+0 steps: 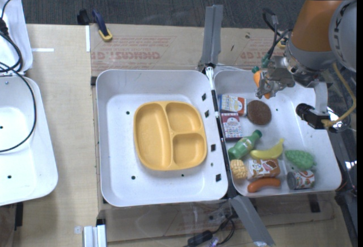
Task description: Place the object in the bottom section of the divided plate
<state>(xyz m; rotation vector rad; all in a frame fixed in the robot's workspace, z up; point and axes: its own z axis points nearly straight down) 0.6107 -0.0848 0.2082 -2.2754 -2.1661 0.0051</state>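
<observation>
A yellow divided plate (169, 135) lies in the left bin (113, 143); it has one long section on the left and two smaller ones on the right, and nothing lies in any of them. My gripper (265, 91) hangs over the back of the right bin (323, 138), just above and left of a brown round object (260, 112). A small orange item (257, 76) shows at the bin's back edge beside the gripper. Whether anything is held is hidden by the wrist.
The right bin holds two small red-and-white boxes (231, 104), a green bottle (245, 145), a banana (266, 152), a green leafy piece (299, 158), corn (238, 169), a sausage (264, 184) and a can (300, 179). A metal divider (213, 41) separates the bins.
</observation>
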